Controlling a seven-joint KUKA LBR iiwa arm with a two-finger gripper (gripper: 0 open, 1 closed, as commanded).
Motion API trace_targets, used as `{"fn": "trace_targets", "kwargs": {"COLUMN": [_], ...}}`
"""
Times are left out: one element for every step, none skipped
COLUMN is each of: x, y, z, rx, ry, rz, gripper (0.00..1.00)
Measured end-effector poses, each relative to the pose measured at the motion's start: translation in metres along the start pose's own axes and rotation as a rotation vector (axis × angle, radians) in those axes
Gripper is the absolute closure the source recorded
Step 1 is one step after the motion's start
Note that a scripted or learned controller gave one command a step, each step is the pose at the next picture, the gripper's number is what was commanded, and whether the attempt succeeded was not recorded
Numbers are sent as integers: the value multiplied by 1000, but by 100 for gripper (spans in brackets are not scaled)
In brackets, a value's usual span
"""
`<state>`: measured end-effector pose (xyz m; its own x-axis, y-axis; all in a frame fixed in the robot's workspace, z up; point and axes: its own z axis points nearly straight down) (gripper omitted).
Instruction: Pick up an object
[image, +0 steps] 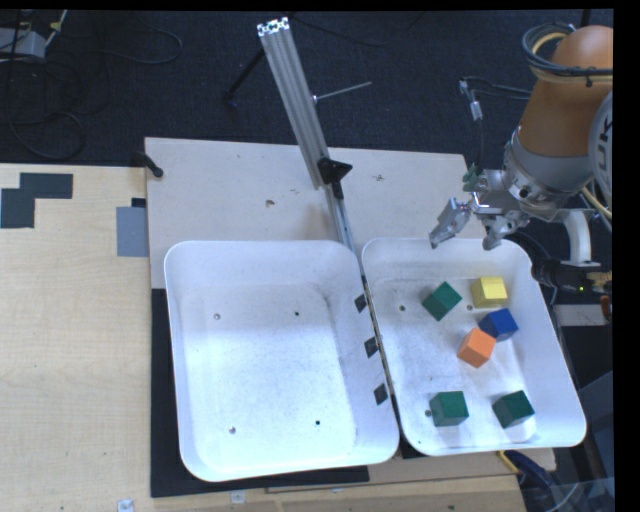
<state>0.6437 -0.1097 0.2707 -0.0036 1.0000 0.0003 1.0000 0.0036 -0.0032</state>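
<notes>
we see the gripper at upper right, above the right bin's far rim, fingers spread wide and holding nothing, six blocks in that bin: yellow block, blue block, orange block, three green blocks, left bin beside it

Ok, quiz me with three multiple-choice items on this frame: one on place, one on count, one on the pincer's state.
1. Which bin holds the blocks?
A. left bin
B. right bin
C. both

2. How many green blocks are there?
A. one
B. two
C. three

3. What is the pincer doing?
A. open, above the right bin's far edge
B. shut on the yellow block
C. resting in the left bin

Answers:
1 B: all six blocks lie in the right bin.
2 C: green blocks at and.
3 A: the pincer has its fingers spread, with nothing between them, beyond the yellow block.
</notes>
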Motion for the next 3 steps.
{"fn": "trace_targets", "kwargs": {"x": [-25,-20,-21], "y": [23,-25,-25], "z": [181,180,171], "rx": [6,0,-1], "ry": [0,0,0], "rz": [3,5,11], "gripper": [0,0,100]}}
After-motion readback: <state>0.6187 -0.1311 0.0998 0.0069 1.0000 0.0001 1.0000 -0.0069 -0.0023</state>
